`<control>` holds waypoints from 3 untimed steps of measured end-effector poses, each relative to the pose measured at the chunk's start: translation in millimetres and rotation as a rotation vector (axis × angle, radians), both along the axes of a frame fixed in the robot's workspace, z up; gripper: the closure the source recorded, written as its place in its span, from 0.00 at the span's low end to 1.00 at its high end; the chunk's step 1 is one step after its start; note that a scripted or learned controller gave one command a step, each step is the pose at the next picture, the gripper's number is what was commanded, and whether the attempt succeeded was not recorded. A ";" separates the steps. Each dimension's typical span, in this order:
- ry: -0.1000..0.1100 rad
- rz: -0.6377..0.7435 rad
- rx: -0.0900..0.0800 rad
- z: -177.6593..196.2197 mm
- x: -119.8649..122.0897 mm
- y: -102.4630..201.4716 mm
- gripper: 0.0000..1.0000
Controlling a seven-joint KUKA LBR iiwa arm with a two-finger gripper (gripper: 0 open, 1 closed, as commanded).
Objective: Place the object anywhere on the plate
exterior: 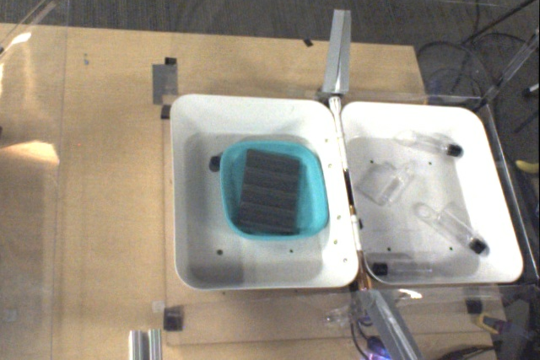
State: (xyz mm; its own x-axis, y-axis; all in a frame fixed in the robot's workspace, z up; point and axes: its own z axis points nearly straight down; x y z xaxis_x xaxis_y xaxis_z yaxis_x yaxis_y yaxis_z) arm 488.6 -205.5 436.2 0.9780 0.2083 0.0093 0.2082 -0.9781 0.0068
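A teal square plate (315,206) rests in the middle of the left white bin (190,206). On the plate lies a dark grey ribbed block (270,191), flat and within the plate's rim, covering most of its centre. A small black piece (215,163) sits against the plate's left edge.
The right white bin (499,206) holds several clear plastic items: a tube with a black cap (432,142) at the back, a small clear cup (384,184), another capped tube (454,227) and one along the front wall (401,268). A grey metal post (338,55) stands behind the bins.
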 end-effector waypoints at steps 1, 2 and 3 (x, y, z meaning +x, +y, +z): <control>0.000 0.000 -0.001 0.1 -0.1 -0.2 0.00; 0.004 0.001 0.001 -1.2 85.6 0.8 0.00; 0.004 -0.004 0.002 -0.2 35.8 0.0 0.00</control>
State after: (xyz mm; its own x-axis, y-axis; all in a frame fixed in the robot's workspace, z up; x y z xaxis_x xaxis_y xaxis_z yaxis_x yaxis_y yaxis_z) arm 524.5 -205.5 436.0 0.9789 0.2041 0.0062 0.2041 -0.9789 0.0037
